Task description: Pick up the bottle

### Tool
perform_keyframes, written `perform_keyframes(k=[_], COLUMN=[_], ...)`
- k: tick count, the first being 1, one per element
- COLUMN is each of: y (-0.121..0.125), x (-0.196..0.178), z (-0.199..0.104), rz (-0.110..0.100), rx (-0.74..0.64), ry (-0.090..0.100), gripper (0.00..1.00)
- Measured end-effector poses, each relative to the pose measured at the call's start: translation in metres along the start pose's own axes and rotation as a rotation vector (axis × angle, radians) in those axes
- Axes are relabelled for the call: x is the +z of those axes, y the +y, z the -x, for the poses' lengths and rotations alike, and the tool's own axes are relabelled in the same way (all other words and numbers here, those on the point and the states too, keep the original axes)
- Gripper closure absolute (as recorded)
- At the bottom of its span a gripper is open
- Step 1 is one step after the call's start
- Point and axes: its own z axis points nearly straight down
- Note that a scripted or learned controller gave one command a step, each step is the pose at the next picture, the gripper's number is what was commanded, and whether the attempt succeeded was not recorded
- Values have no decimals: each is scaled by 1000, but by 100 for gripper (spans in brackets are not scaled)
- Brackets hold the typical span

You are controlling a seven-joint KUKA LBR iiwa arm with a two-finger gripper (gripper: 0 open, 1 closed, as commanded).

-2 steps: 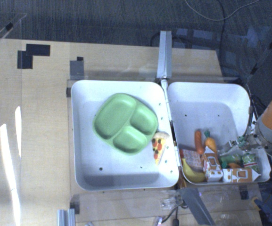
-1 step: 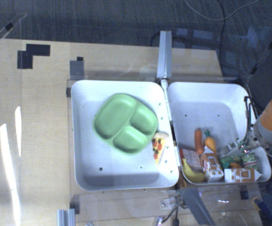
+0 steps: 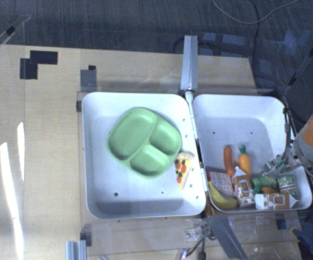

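- Low right in frame, my gripper [image 3: 278, 166] hangs over the right bin's [image 3: 237, 112] toy clutter; finger state I cannot tell.
- Green plate [image 3: 144, 140] fills the left bin [image 3: 99, 199].

Robotics lab, wooden bench [image 3: 42, 161], two white bins [image 3: 91, 161], loose cable [image 3: 243, 10], carpet floor [image 3: 118, 15]

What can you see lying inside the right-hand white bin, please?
In the right bin, a cluster sits at the near side: a sausage, carrot, banana, patterned cartons and green items. The gripper overlaps the pile, hiding whatever lies beneath.
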Motion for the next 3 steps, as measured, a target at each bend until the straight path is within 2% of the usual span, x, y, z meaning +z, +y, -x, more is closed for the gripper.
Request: perform_keyframes(k=[1,2,3], y=[0,1,3], x=[0,11,0], z=[0,-7,-7], rz=[0,-4,0], rx=[0,-171,-170], ry=[0,-3,-2], gripper=[0,0,100])
